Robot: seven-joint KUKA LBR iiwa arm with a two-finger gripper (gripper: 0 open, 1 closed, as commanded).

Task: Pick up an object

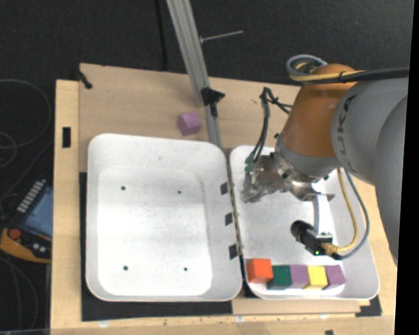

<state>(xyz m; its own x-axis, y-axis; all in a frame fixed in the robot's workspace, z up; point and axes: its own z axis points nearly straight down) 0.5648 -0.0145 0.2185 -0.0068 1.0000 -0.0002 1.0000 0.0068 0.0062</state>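
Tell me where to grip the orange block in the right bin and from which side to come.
Grip the orange block from above, across its far and near faces. Its right face touches the green block and its left sits near the bin wall, so fingers likely fit only front to back.

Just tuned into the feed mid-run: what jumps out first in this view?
The big grey arm with its orange band looms over the right bin, its gripper near that bin's left wall. Along the bin's near edge runs a bright row of blocks: orange block, green, purple, yellow, purple. One stray purple cube sits on the bench beyond the left bin.
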